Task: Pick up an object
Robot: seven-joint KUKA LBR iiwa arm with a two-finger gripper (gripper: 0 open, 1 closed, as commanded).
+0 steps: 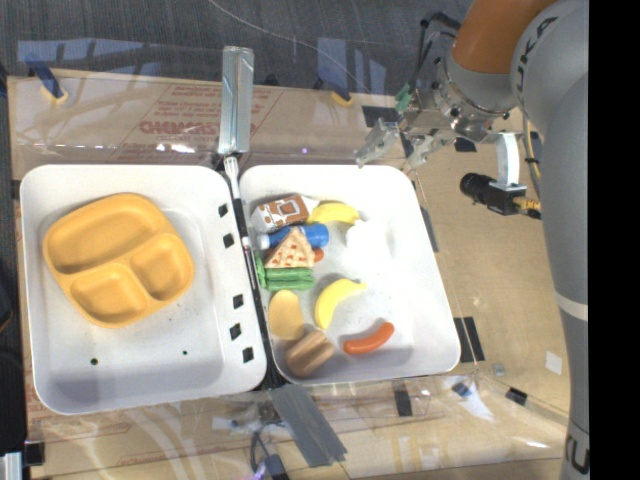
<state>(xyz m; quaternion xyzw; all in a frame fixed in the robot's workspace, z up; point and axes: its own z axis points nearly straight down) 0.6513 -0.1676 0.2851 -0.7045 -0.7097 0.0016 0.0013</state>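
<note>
Gripper (pixel 400 148) spread, holding nothing, hovering over right bin's (pixel 432 298) far rim, arm angled down.

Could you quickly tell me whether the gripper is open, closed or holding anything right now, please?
Gripper: open, holding nothing, above the back rim of the right bin.

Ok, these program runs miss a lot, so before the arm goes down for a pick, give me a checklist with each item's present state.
1. Claw holds nothing: ok, nothing shows between its fingers.
2. Claw open: ok, the fingers look spread.
3. Claw over a target: not ok, it hangs past the right bin's far rim.
4. Toys in the right bin: ok, banana, sausage and pizza slice lie there.
5. Target free-standing: ok for the sausage; the pizza slice is crowded.
6. Yellow tray out of the way: ok, it lies in the left bin.
</note>
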